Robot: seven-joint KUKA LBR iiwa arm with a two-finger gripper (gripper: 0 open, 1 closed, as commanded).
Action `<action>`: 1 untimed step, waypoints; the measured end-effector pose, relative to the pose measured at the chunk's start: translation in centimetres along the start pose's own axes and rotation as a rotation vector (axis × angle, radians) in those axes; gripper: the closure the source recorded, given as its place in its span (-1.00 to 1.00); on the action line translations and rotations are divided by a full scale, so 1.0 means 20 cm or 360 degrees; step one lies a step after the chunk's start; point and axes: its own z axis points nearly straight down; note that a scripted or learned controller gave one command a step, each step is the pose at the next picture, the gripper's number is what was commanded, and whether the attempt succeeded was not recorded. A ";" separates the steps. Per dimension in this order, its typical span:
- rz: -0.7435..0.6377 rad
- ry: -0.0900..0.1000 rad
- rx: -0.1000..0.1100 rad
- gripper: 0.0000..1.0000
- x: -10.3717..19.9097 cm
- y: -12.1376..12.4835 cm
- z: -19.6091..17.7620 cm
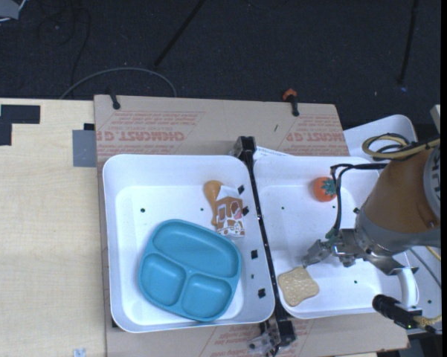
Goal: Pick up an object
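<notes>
The gripper point(321, 253) is lowered into the right bin point(297, 177), just beyond the toast slice point(298, 285) at its near edge; nothing is seen held, and finger spread cannot be told. The approach is judged underway; alignment over the slice is needed next.

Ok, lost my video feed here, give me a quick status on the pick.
Gripper low in right bin, nothing seen held. Bread slice just below it. Tomato at the back. Path unobstructed.
</notes>
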 end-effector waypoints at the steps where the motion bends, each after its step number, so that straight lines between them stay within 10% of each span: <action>1: 0.0010 -0.0001 -0.0005 1.00 -0.01 0.00 -0.07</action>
